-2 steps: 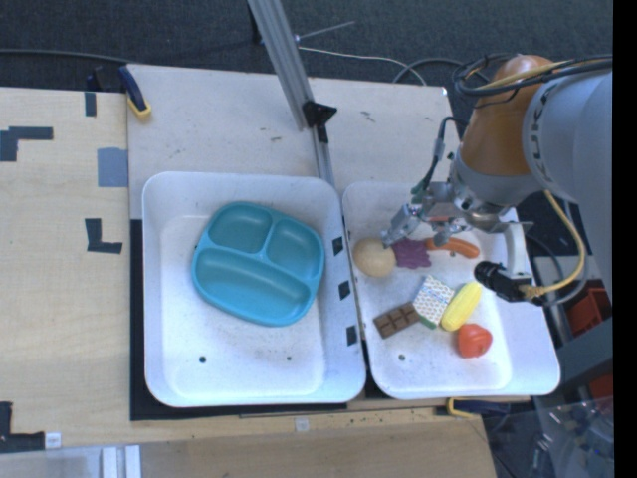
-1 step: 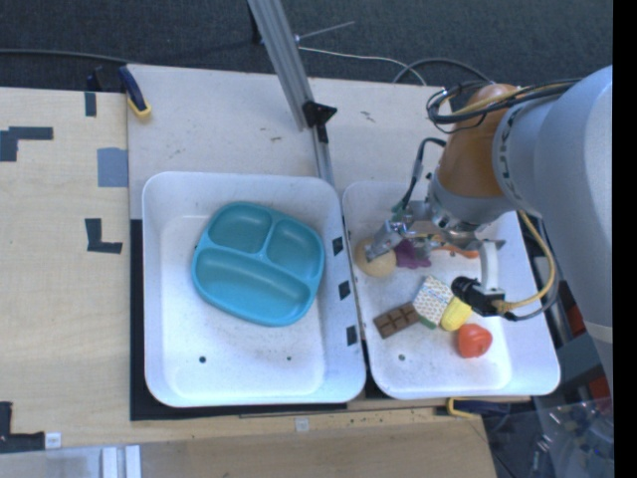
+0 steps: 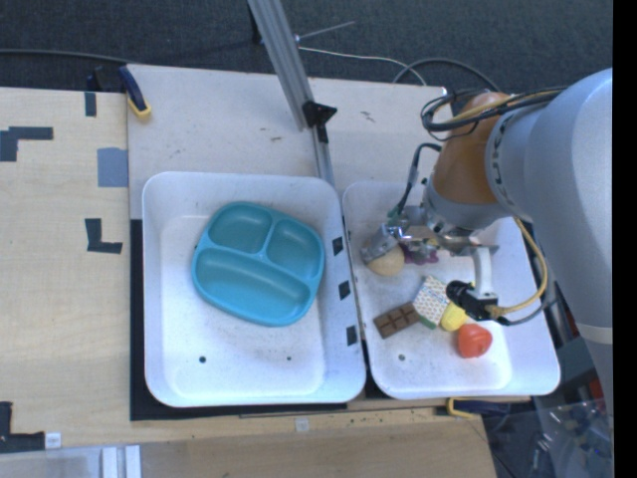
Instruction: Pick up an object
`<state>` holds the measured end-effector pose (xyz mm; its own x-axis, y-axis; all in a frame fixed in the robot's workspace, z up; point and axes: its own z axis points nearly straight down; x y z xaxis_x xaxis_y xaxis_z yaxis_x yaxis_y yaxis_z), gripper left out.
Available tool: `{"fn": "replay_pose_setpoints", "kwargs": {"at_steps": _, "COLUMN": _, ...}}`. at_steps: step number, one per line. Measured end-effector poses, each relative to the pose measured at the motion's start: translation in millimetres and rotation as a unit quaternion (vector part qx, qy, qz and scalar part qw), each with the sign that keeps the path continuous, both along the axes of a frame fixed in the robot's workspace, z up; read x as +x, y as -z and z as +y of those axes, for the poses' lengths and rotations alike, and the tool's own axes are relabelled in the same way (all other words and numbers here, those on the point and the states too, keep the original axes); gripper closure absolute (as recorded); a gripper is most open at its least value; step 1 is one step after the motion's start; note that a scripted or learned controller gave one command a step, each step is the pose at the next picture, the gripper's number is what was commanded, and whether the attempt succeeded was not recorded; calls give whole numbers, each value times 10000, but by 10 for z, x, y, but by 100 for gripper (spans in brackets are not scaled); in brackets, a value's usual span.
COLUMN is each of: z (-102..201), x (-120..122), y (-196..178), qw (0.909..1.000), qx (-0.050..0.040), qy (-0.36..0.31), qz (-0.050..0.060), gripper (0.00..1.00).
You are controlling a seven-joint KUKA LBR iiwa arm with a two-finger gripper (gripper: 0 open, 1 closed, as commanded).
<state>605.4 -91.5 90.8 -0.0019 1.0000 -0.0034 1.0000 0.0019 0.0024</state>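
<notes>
In the right bin my gripper reaches down at the bin's upper left part, right above a pale beige rounded object. Whether that object is between the fingers is hidden by the wrist. A purple item lies just to the right of it. Further toward the front lie a brown chocolate bar, a pale checkered piece with a yellow end and a red tomato-like ball.
The left bin holds a blue divided plate. A metal pole slants in from the top toward the wall between the bins. The grey arm with its orange band and cables covers the right bin's far right side.
</notes>
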Motion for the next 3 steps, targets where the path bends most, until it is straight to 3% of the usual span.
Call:
{"fn": "replay_pose_setpoints", "kwargs": {"at_steps": 1, "z": 7, "x": 10, "y": -116, "qw": 10000, "qx": 5, "qy": -6, "qz": -13, "gripper": 100}}
{"fn": "replay_pose_setpoints", "kwargs": {"at_steps": 3, "z": -40, "x": 223, "y": -1129, "qw": 10000, "qx": 13, "qy": -1, "qz": -11, "gripper": 100}}
